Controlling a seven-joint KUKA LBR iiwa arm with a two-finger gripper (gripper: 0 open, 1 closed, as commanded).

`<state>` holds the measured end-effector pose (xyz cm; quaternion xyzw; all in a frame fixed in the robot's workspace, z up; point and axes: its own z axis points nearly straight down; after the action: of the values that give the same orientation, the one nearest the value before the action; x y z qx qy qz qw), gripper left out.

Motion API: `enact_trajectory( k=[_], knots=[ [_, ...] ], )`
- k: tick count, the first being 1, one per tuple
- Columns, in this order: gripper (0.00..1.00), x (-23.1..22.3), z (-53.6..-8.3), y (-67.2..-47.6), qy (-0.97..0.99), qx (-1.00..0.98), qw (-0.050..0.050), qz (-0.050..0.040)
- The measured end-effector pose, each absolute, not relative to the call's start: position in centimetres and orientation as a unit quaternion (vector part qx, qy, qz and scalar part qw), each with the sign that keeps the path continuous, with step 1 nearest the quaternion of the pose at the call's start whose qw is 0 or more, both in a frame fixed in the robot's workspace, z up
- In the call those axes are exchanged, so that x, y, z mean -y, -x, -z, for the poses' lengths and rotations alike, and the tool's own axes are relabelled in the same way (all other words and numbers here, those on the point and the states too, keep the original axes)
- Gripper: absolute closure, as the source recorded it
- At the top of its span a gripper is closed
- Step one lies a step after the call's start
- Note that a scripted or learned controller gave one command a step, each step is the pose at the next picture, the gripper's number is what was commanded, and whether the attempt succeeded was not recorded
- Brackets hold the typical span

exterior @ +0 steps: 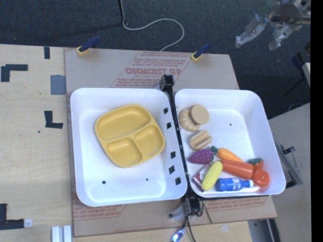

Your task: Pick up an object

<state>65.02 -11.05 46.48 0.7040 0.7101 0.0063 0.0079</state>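
My gripper (262,34) hangs high at the top right, above the dark floor beyond the bench, its two fingers spread open with nothing between them. Far below it, the right bin (237,102) holds toy food: tan cookies (194,117), a small bun (200,139), purple grapes (201,156), a carrot (229,155), a red sausage (237,169), a corn cob (212,175), a blue-and-white bottle (233,185) and a tomato (260,178). The items crowd the bin's near right corner and left side.
The left bin (81,135) holds a yellow divided plate (129,135). A black clip divider (171,130) runs between the bins. Cardboard (151,69) lies under both bins, clamped by blue-and-yellow clips (88,45). A white cable (151,24) loops behind.
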Motion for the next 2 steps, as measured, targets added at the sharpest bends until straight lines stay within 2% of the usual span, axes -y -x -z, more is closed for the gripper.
enact_trajectory(
  k=[1,2],
  knots=[
    [1.0,11.4,-46.3,-64.9,-0.706,-0.708,0.001,0.001],
    [1.0,4.2,-37.3,-60.3,-0.705,-0.709,-0.005,0.0033]
  ],
)
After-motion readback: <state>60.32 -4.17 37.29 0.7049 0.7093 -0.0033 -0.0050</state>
